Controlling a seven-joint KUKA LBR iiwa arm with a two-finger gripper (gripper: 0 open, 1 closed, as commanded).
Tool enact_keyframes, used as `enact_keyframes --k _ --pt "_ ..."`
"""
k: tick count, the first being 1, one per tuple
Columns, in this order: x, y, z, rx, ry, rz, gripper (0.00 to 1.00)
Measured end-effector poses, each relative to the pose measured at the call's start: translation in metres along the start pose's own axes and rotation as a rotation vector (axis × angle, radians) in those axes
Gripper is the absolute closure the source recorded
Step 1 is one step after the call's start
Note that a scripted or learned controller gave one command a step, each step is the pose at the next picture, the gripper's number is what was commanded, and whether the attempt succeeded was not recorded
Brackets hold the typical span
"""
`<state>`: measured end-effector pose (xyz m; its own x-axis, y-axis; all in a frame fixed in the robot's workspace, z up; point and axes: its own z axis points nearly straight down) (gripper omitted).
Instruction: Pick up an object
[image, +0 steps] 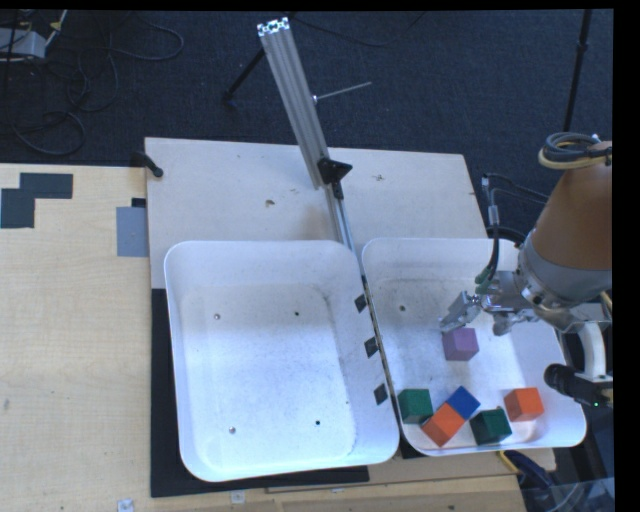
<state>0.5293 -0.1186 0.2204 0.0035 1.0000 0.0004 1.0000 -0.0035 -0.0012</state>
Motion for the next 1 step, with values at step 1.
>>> enact_keyframes --k 1 --pt "-0.0757 0.0307 0.1141 0.007 0.0 0.0 0.0"
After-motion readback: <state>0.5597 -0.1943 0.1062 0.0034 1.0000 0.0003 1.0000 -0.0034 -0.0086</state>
